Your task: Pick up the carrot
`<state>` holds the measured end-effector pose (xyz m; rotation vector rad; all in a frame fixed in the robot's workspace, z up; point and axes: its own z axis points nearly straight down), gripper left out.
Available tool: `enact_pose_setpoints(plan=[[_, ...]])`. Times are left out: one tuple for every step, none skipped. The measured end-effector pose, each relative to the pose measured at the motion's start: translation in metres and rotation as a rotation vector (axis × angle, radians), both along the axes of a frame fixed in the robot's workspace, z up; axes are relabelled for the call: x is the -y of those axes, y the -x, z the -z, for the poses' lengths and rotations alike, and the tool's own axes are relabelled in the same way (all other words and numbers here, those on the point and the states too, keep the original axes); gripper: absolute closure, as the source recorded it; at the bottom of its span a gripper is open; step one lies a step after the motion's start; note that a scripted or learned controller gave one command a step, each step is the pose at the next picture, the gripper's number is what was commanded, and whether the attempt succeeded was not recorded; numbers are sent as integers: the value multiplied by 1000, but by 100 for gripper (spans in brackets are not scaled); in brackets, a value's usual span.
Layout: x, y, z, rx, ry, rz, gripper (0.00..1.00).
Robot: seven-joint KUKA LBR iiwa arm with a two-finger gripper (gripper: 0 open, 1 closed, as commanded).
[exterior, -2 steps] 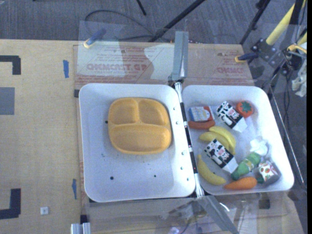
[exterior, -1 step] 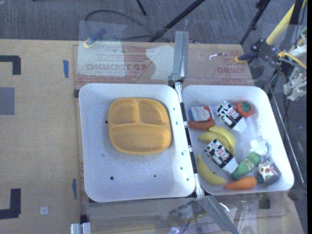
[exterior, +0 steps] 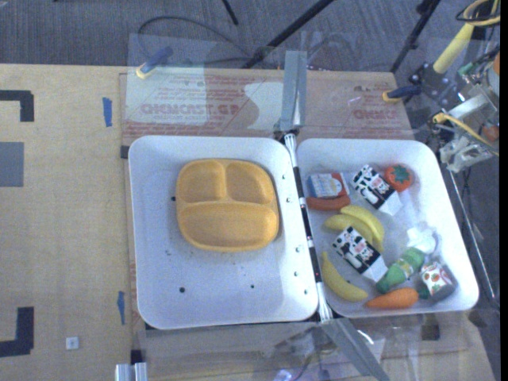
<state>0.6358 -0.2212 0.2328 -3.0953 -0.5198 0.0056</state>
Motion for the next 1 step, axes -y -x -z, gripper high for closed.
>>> enact_pose_setpoints(plan=[[2, 44, -35, 0, 0, 132, 100]])
